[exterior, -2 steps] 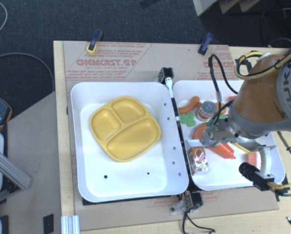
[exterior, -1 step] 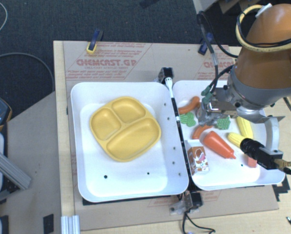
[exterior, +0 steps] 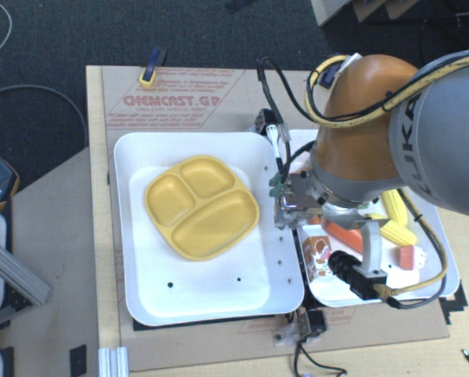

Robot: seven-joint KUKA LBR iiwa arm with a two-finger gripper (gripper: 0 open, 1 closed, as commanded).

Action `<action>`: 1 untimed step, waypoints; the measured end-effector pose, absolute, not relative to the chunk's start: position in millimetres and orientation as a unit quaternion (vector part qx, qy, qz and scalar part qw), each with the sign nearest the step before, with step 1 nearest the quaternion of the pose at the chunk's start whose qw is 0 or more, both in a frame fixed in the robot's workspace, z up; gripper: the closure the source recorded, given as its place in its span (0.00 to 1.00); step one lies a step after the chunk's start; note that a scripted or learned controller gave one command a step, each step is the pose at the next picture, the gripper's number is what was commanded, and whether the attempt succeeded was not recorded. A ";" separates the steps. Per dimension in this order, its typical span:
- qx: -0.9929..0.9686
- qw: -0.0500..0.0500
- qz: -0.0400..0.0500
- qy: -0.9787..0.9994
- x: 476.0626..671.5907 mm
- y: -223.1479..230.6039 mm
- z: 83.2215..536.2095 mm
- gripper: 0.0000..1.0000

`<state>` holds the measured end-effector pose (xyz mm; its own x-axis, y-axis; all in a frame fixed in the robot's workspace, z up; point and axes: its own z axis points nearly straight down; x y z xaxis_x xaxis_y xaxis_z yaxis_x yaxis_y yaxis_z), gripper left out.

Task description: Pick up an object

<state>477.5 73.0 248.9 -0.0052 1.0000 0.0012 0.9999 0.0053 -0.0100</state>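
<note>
Hard to make out the gripper (exterior: 328, 238) itself, tucked under the orange wrist band and the grey arm (exterior: 446, 124) above the right bin (exterior: 316, 285); no telling from here how it stands or whether anything sits in it. Down low over the bin's clutter, presumably lowered there to reach the toys packed below. Just under and to the right: an orange carrot-like piece (exterior: 346, 234). Further right, a yellow corn cob (exterior: 394, 214), with a pink block (exterior: 406, 256) near its lower end. Just below and left, a small red and white printed carton (exterior: 318, 256), lying flat against the bin's near wall. Well off to the left, in the other bin (exterior: 132, 234), a yellow divided plate (exterior: 201, 206), sitting flat and alone. Likeliest targets the pieces crowded directly beneath, since nearest; tight packing there likely to make a clean grasp tricky.
</note>
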 end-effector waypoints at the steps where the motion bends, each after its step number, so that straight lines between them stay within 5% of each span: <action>1: -0.701 0.003 -0.001 -0.713 476.4 219.4 225.8 1.00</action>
<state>476.4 219.4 225.8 -0.0160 0.9999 0.0054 0.9999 0.0160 -0.0017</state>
